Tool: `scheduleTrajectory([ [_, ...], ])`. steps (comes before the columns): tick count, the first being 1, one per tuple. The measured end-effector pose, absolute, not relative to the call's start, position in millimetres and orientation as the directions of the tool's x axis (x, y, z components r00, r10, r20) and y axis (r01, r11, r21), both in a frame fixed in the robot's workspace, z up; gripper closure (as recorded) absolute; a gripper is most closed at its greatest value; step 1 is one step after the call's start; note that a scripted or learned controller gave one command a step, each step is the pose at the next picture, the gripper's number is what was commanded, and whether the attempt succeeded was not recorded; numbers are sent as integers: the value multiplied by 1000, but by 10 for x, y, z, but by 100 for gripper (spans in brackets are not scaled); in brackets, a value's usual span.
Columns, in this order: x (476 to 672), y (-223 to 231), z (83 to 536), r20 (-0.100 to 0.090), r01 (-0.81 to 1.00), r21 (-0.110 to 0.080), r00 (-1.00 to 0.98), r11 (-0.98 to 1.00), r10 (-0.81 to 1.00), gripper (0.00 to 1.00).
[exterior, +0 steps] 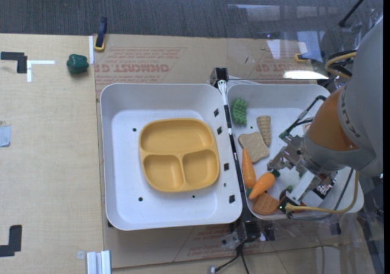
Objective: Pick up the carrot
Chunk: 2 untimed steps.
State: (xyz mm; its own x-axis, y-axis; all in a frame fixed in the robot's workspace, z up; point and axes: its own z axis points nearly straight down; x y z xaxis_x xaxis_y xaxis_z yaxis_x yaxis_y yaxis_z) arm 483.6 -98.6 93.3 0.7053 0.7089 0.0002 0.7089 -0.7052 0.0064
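Carrot first: the short orange plastic carrot with a dark green stalk end (262, 184) lies in the right-hand shallow white bin (286, 93), near its front left corner, tilted so that the stalk end points up and to the right. Your grey two-finger gripper (285, 158) sits low over the bin just beside that stalk end, very near it or touching; from this slanted view you cannot tell which. Nor can you tell whether the gripper is open or closed, because the wrist and its cabling cover it, so nothing here shows the carrot as held.

I judge the step in hand to be the final approach and grasp. Watch the neighbours. A long slender orange piece (248, 168) lies against the carrot's left side and could be mistaken for it; the green stalk is your check. A round orange-brown biscuit-like disc (264, 204) sits just below the carrot's tip, and a tan slice of toy bread (253, 146) lies just above.

Aim for the thick middle of the carrot, not the stalk, where a tapered plastic body is likely to squirt out. Turn the wrist so the closing line crosses the carrot's long axis. Come straight down, close, then lift slowly and confirm the carrot rises alone.
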Motion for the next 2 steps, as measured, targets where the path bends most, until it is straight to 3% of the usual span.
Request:
scheduleTrajectory([
  [1, 4792, -987, 917, 1, 464, 0, 886, -886, 464, 0],
  [2, 4786, -929, 911, 0, 365, -3, 931, -931, 365, 0],
])
